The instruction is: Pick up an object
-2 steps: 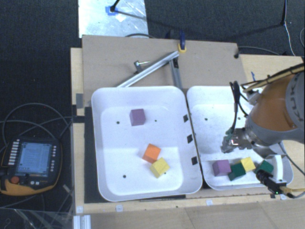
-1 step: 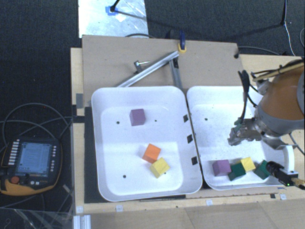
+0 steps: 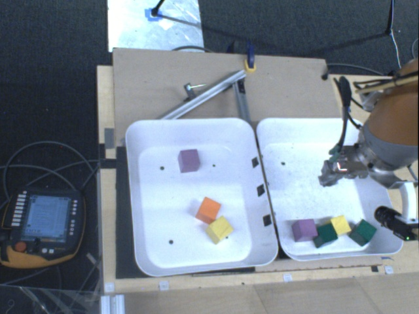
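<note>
No writing could be read anywhere; the pendant [image 3: 40, 227] on the floor at far left showed a lit screen, its text too small to make out.

Two white bins sat side by side, rims touching at the middle. Left bin [image 3: 147, 175]: purple cube [image 3: 189, 160] toward the back, orange cube [image 3: 208, 209] and yellow cube [image 3: 220, 229] touching each other near the front, open floor around them. Right bin [image 3: 294, 156]: four cubes crowded along the front wall — small purple [image 3: 304, 229], dark green [image 3: 325, 235], small yellow [image 3: 340, 224], and a second green [image 3: 362, 231] close to the front right corner. The back and middle of this bin lay open.

Gripper [image 3: 336, 173] hung over the right bin's middle right, well behind the front row and apart from every cube. Nothing seen between its fingers; whether they were spread or closed could not be told from this angle.
</note>
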`<state>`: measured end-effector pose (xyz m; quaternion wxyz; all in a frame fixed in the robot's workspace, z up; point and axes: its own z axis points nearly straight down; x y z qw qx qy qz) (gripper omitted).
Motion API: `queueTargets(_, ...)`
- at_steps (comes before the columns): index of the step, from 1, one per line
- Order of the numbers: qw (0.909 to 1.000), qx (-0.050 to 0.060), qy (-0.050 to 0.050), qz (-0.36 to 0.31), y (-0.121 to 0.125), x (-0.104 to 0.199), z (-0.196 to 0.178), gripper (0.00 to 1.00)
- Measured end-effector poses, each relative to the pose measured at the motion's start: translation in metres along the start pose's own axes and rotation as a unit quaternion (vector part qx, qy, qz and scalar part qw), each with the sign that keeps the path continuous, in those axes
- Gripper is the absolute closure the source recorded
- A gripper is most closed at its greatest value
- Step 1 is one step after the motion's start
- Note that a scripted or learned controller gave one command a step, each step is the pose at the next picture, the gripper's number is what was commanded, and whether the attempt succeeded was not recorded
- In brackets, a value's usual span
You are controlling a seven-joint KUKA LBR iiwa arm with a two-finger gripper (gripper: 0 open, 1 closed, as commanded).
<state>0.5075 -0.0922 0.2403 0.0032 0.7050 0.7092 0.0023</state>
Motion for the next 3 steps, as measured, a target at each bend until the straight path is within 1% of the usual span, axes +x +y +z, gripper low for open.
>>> queueTargets(1, 1.0, 0.003, 0.002, -0.002, 0.002, 0.05, 0.011, 1.0)
queueTargets(2, 1.0, 0.002, 0.001, -0.002, 0.016, 0.101, 0.009, 1.0)
queueTargets(3, 1.0, 0.003, 0.002, -0.003, 0.017, 0.163, 0.003, 1.0)
